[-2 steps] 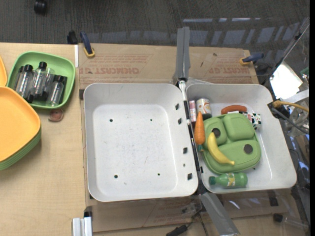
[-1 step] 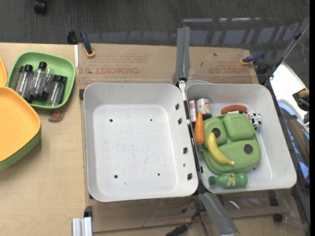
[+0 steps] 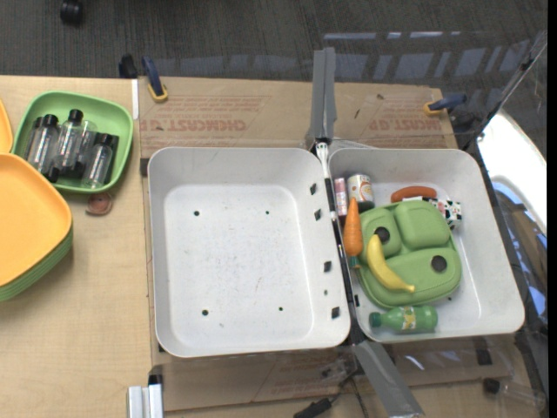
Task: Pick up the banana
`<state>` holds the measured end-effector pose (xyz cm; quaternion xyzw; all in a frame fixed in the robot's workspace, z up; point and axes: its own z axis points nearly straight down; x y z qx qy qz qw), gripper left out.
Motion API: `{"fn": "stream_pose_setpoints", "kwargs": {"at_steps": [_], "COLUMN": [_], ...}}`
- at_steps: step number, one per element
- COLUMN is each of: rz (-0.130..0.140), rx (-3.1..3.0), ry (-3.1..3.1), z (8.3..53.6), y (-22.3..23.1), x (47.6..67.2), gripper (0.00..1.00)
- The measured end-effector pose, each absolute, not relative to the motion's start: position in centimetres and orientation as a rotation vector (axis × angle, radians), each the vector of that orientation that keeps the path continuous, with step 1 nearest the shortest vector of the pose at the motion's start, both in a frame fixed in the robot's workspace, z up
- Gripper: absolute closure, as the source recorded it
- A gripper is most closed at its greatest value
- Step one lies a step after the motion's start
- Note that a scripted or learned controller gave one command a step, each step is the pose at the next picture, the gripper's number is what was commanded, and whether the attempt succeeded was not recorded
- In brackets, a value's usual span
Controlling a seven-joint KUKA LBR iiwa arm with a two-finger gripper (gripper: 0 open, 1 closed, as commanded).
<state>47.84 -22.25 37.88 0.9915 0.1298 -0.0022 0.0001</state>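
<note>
My yellow plastic toy banana (image 3: 384, 266) lies across the left half of the green divided plate (image 3: 426, 277), just right of the orange toy carrot (image 3: 352, 230). Looks light, stiff, a bit slick — I'd pinch it across the curved middle. Can't tell what state my gripper's in from this shot.

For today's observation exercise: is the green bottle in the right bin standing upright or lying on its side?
Lying on its side. The green bottle stretches lengthwise across the right bin floor, just below the green tray.
</note>
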Motion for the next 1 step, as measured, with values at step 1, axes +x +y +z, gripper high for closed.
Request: {"fn": "stream_pose_setpoints", "kwargs": {"at_steps": [1], "rz": [-0.009], "rx": [3.126], "ry": [0.333], "z": [25.02], "y": [-22.23], "x": [47.69], "gripper": [1.0]}}
